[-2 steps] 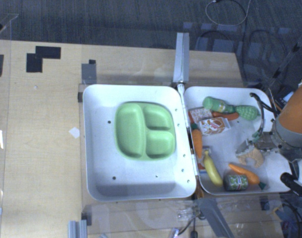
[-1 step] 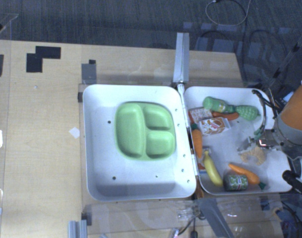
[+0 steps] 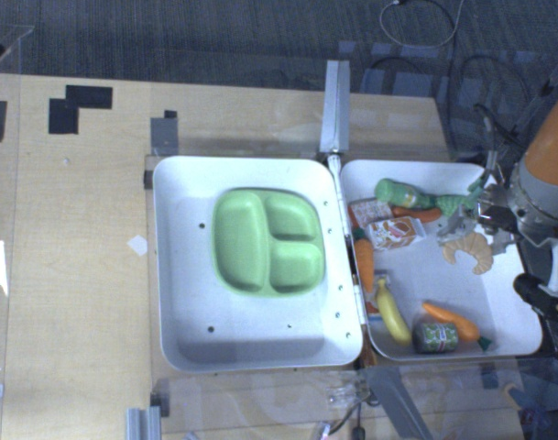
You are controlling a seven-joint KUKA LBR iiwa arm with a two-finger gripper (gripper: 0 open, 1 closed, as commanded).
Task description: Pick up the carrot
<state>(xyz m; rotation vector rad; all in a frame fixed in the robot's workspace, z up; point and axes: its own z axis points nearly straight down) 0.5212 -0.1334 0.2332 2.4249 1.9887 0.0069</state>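
Wooden surface [image 3: 77, 246], left white bin [image 3: 182, 337] holding a green divided tray [image 3: 268, 241], right white bin [image 3: 512, 333] crowded with items, tool [image 3: 475, 216] at its right edge, state impossible to tell, carrot [image 3: 451, 318] near the front beside a banana [image 3: 391, 313].

No legible text or labels.

A wooden bench [image 3: 77, 273] bears two white bins [image 3: 182, 337] side by side.
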